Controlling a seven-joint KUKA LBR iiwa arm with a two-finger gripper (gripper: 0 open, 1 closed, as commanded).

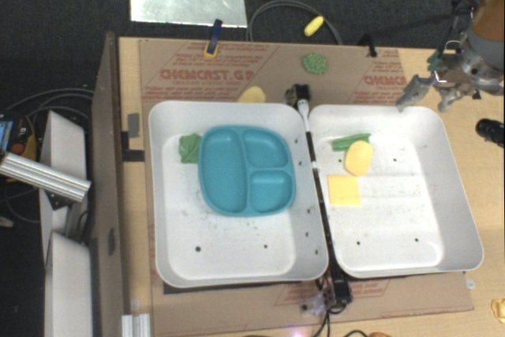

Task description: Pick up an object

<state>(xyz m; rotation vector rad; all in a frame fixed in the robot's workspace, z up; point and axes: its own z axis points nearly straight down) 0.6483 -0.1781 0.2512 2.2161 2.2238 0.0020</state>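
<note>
We pick the yellow lemon (358, 158), lying in the right bin (442, 193) near its left wall, touching a green strip (349, 141) and just beyond a yellow block (343, 190). To take it cleanly, we should drop straight over it, fingers straddling it clear of both neighbours. The claw (433, 93) hangs released and empty past the bin's far right corner, well apart from the lemon.

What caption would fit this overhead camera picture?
Robot claw hovers beyond right bin holding yellow items; blue divided plate fills left bin.

Arm (485, 20) cut off by the right edge, gripper (432, 95) too small to read, green leaf (189, 147) partly tucked under the blue plate (245, 170) (left bin), yellow thing (252, 95) half hidden behind bin rim (229, 106)
</note>
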